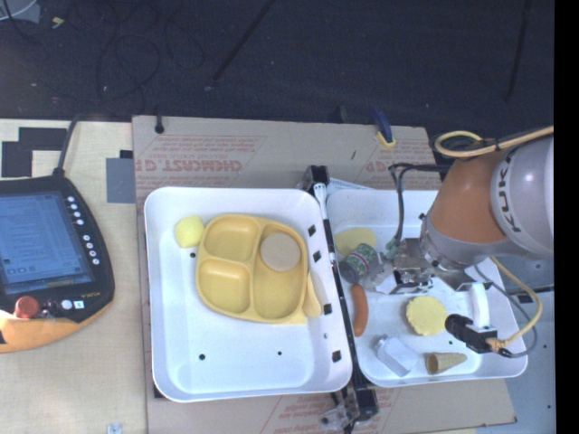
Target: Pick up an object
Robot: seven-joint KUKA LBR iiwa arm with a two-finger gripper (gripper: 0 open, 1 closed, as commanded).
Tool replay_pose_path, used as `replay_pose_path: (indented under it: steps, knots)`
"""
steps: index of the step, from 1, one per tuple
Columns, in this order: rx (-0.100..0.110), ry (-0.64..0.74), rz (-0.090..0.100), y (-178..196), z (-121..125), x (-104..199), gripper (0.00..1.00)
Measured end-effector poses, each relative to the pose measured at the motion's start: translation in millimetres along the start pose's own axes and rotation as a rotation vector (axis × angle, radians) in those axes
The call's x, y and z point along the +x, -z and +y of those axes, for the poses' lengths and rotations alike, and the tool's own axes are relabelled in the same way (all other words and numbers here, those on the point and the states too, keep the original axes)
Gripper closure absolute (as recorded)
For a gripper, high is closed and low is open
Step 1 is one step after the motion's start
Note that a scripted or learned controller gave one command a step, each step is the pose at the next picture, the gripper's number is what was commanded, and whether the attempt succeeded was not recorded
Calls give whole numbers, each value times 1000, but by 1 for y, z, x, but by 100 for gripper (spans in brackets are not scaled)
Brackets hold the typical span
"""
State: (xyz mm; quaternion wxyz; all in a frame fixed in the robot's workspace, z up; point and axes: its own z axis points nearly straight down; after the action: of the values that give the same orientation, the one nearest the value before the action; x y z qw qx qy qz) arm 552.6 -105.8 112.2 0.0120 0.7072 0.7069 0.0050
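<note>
A KUKA arm works over two white bins. At the near edge of the right bin (387, 322) lie a pale grey block (392, 355) and, to its right, a tan cone (445, 362) on its side. Just beyond them sits a round yellow disc (425, 315), and an orange-red sausage shape (359, 307) lies lengthwise against the bin's left wall.

The gripper (409, 274) hangs over the middle of this bin, just beyond the yellow disc and just right of a green-labelled can (362, 260). Its metal head blocks the view from above, so it cannot be told whether it is open or closed, or whether it touches either thing. The grey arm (525, 197), with its orange band (466, 208), reaches in from the right above it. A pale yellow object (355, 239) rests just beyond the can, near the far left corner.

In the left bin (244, 355), a yellow divided tray (231, 283) lies in the far half. A beige disc (280, 251) sits in its far right compartment. A small yellow ball (188, 231) lies beside the tray's far left corner.

Both bins rest on a printed cardboard sheet (271, 156). A control pendant (45, 247) with a lit screen lies well to the left of the bins.
</note>
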Motion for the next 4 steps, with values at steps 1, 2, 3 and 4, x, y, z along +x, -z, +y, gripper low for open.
replay_pose_path:
  steps: [1,2,3,4]
  knots:
    - [-17,2,-14,-6,2,-64,0]
    - [-17,2,-5,-7,24,-57,0]
    - [-9,0,-14,-10,71,-10,0]
    - [-16,2,-4,-10,66,-12,0]
